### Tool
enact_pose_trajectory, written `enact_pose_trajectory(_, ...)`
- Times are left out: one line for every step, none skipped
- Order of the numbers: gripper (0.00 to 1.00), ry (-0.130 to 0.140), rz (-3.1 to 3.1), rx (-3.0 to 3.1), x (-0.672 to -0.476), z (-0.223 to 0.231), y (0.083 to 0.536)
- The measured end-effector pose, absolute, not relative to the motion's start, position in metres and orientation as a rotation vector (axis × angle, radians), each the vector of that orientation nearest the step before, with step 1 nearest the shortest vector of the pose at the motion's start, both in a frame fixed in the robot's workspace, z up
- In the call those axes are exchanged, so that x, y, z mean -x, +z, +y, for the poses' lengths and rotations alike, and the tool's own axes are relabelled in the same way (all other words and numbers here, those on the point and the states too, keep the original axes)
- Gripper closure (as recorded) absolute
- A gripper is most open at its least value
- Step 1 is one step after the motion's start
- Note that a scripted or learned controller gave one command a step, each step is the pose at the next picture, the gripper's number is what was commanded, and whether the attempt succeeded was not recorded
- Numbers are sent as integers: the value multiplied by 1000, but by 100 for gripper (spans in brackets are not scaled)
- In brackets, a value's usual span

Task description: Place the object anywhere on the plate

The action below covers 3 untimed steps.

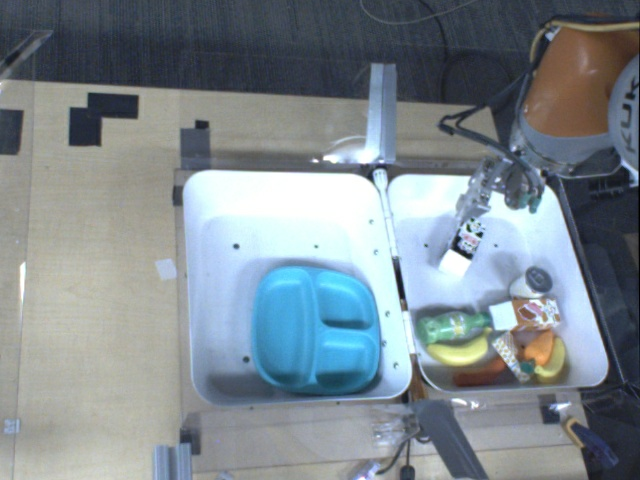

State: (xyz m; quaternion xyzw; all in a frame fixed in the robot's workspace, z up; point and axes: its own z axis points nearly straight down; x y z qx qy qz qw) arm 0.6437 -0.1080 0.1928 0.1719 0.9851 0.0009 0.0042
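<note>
Over the right bin (pixel 572 230), the gripper (pixel 476 211) (angled down-left) pinches a small carton (pixel 462 245).

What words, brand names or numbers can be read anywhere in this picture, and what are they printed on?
"KU": black letters on the white band of the arm, cut off at the picture's edge.
Small black and white box at the gripper: markings too blurred to read.
Carton with red print in the right bin: too small to read.
Green bottle: label unreadable.
Blue plate: no text.

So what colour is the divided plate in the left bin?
Light blue plate, clearest in the camera view.
</note>
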Motion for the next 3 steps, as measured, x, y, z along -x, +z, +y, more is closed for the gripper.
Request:
enact_pose_trajectory(100, 2, 3117, 311, -597, -36, 197)
enact_pose_trajectory(100, 0, 2998, 891, -671, -17, 206)
enact_pose_trajectory(100, -5, 2877, 1221, -670, -6, 359)
